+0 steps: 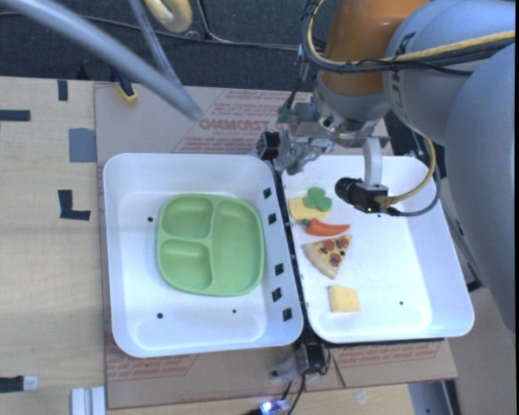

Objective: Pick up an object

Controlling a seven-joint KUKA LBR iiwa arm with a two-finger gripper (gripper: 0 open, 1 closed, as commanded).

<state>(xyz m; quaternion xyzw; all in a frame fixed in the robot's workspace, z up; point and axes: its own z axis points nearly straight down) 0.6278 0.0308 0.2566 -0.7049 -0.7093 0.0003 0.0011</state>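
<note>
Several toy foods lie in the right bin: a green broccoli piece on a yellow slice, an orange-red carrot, a pizza slice and a yellow cheese block. My gripper hangs over the back left corner of that bin, just above the divider between the bins and a little behind the broccoli. Its tips are dark and crowded, and nothing shows between them.
A green divided plate lies in the left bin. The grey arm with its orange band fills the upper right. A grey pole slants across the top left above the cardboard sheet.
</note>
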